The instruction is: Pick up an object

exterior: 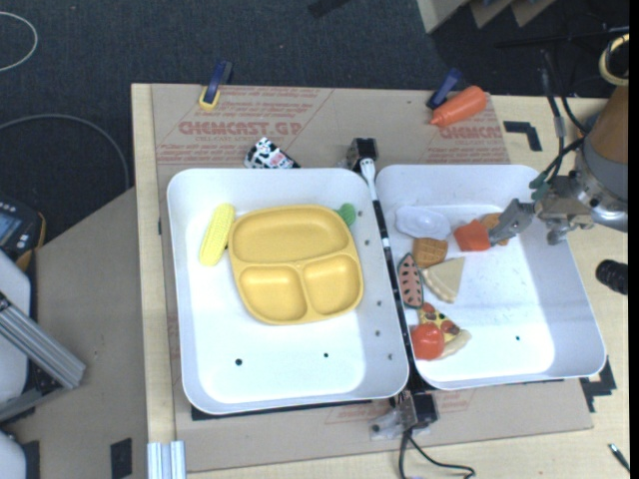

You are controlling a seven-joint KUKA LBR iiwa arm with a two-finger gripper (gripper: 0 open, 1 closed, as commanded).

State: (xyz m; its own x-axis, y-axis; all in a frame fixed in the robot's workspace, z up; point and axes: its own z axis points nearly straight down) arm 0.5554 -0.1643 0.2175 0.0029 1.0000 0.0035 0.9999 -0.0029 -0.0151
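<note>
A robotics lab. A cardboard-covered worktop (329, 118) stands on dark carpet (150, 18), with two white bins (300, 387) held by clamps (212, 86), loose cables (15, 38) on the floor and aluminium framing (40, 342) at the left. Toy food (427, 339) lies in one bin, and a grey robot arm (599, 168) reaches in from the right.

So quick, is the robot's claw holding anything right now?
Gripper: right beside the orange-red block in the right bin; whether it is open, shut or gripping cannot be told.
</note>
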